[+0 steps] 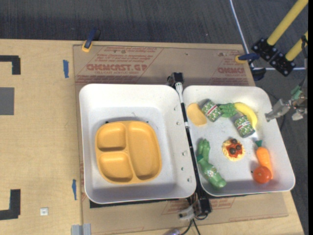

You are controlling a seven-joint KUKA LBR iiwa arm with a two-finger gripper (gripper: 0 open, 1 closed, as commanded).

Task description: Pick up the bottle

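The bottle (211, 172) is green with a pale patterned label. It lies on its side at the near left of the right bin (281, 146), slanting toward the front rim. A green leafy toy (203, 148) touches its upper end. My gripper (279, 110) is a small grey shape at the right edge of the view, just outside the right bin's far right rim and well away from the bottle. Nothing shows between its fingers.
The right bin also holds a yellow piece (196, 114), two green cans (211, 110) (243, 125), a banana (248, 113), a small tart (233, 149), a carrot (264, 156) and a tomato (262, 175). An orange divided plate (128, 151) fills the left bin (93, 131).
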